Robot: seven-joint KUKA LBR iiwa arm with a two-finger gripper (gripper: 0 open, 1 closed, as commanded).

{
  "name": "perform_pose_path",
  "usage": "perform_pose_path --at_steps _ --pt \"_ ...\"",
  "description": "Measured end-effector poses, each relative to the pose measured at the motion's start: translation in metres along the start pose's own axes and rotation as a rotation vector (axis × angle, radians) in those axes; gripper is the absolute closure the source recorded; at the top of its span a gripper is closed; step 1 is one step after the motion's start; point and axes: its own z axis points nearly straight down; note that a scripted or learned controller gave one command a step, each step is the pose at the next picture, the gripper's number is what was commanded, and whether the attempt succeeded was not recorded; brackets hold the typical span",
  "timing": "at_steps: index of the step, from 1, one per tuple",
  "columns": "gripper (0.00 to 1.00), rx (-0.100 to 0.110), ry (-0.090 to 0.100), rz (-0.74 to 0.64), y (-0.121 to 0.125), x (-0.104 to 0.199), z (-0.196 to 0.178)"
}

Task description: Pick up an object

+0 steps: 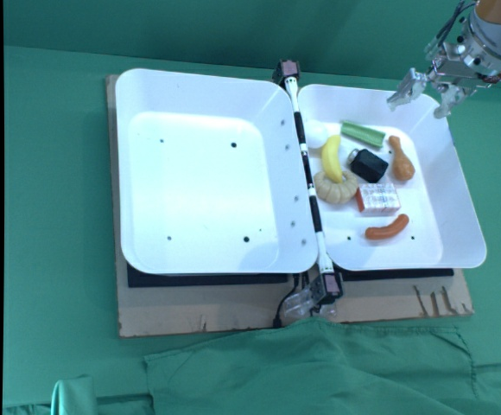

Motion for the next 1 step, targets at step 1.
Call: perform_pose_path --at_steps 1 --pt "0.00 -0.009 -0.005 -0.004 0.0627 -0.0068 -0.0218"
